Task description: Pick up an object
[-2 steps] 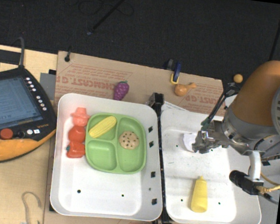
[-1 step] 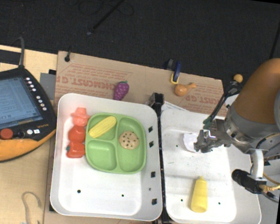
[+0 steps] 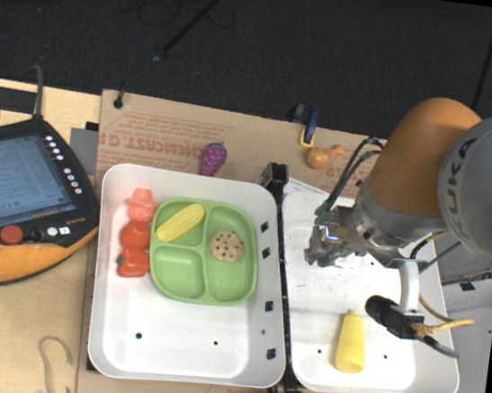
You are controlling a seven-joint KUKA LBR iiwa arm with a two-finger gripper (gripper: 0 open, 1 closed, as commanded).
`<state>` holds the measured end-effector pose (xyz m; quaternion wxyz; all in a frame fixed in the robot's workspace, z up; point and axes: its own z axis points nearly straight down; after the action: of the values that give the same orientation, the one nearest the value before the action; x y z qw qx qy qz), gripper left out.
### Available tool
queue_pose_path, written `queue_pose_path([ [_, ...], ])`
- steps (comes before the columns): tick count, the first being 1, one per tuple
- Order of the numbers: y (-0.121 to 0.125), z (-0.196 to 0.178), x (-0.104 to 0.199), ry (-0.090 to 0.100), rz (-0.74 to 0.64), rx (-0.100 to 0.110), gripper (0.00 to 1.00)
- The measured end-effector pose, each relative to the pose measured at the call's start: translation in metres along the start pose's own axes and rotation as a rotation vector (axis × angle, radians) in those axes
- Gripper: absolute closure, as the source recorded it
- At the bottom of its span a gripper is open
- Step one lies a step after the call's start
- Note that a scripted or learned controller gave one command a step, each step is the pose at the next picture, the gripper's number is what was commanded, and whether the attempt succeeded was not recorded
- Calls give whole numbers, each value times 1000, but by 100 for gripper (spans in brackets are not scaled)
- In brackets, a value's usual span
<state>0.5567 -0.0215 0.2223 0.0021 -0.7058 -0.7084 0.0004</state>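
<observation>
Camera view looks down on the desk (image 3: 27, 333), and I take the green tray (image 3: 202, 267) as my landmark. The arm (image 3: 440, 173) reaches in from the tray's right and hangs over the right bin (image 3: 437, 390), probably set there to drop on something in it. Its jaws (image 3: 322, 252) sit low over that bin's upper left; from where I stand I cannot tell whether they are apart or together, and nothing shows between them.

The left bin (image 3: 169, 353) holds the tray and, touching the tray's left edge, a red toy (image 3: 134, 243). In the tray's compartments lie a corn cob (image 3: 179, 221), upper left, and a cookie (image 3: 225, 246), upper right. Well right of the tray, in the right bin's lower part, lies a yellow bottle (image 3: 352, 340), the likeliest pick, apart from the jaws.
</observation>
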Motion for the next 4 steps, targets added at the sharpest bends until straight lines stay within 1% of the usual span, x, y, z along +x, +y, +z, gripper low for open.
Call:
queue_pose_path([
  [1,7,-14,43,0,0,-2,100],
  [2,-1,-2,41,-3,3,1,100],
  [3,9,6,45,-3,3,-1,100],
  [4,6,2,39,-2,4,0,100],
])
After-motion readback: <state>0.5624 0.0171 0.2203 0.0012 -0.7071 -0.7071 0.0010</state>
